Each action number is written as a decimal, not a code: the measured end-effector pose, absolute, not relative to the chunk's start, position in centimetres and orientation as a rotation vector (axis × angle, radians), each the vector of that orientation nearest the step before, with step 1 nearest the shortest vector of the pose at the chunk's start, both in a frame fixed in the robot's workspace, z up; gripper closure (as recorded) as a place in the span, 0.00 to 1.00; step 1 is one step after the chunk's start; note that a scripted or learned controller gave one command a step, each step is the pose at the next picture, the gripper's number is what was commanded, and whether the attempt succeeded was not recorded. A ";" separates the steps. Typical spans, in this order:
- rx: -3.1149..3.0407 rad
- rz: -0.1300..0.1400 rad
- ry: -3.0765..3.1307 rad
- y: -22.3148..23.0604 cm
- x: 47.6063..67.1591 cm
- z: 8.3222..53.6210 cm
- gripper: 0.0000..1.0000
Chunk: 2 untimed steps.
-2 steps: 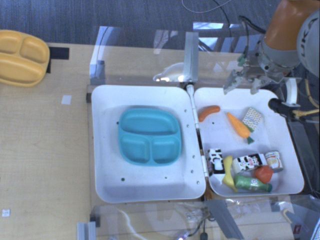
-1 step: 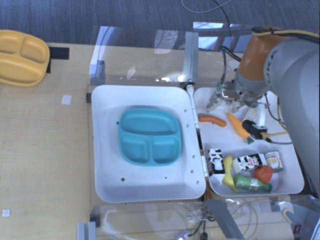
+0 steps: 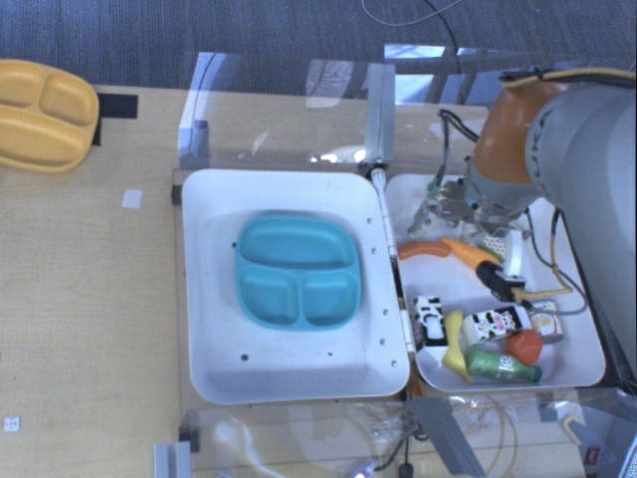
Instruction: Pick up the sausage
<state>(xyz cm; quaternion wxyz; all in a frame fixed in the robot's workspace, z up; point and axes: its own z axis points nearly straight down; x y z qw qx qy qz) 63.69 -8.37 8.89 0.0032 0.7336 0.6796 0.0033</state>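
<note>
sausage (image 3: 423, 250) in right bin, just below claw (image 3: 445, 207)

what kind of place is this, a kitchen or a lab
Most likely a robotics lab bench: a grey arm reaches over two white bins, toy food such as a sausage fills one, and cables trail across carpet.

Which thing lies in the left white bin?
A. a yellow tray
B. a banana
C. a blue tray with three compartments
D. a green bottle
C: the blue tray with three compartments lies alone in the left white bin, whereas the yellow tray rests on the bench outside, and the green bottle and banana lie in the right bin.
</note>
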 end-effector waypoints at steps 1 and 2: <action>2.351 0.009 2.075 -8.4 67.1 11.0 0.00; 2.651 0.007 1.684 -5.0 59.0 18.6 0.00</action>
